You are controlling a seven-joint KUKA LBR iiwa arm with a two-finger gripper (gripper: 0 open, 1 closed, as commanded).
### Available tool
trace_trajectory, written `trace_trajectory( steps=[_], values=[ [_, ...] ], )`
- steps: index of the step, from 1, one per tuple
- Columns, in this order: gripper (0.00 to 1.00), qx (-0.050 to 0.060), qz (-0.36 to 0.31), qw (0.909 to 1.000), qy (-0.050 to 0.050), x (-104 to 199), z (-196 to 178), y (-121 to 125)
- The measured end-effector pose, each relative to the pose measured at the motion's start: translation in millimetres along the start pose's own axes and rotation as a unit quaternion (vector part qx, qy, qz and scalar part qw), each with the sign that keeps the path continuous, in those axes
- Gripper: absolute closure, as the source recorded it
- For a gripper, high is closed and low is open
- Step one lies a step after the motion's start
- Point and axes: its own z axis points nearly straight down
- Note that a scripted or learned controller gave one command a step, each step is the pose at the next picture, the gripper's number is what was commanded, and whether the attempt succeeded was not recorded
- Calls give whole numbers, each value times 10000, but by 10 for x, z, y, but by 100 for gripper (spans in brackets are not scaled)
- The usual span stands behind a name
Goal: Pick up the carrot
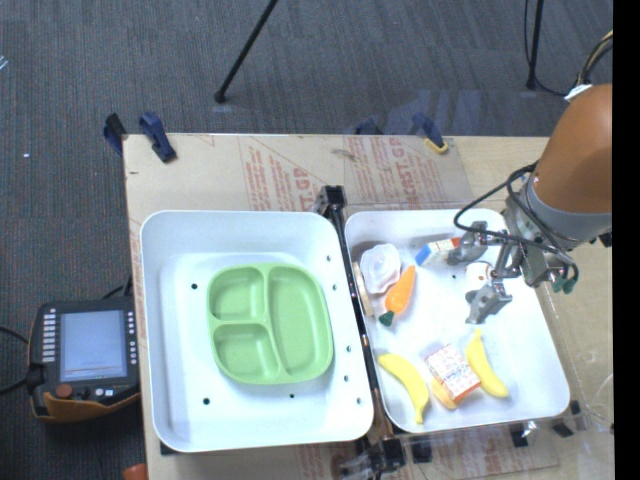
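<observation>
Gripper state unclear, right of carrot; bare bin floor between.

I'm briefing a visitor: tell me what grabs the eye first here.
The pale green three-compartment plastic tray sits alone in the left white bin. In the right white bin, the small orange toy carrot lies near the left wall, with the grey two-finger gripper hovering to its right.
</observation>
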Motion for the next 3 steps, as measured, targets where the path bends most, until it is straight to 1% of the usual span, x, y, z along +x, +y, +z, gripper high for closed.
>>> trace_trajectory(
  steps=[1,2,3],
  values=[
    [0,-26,-869,9962,58,-282,1419,545],
    [100,-5,-895,9960,-9,-333,1261,556],
    [100,6,-1356,9908,-4,-284,1430,-283]
  ],
)
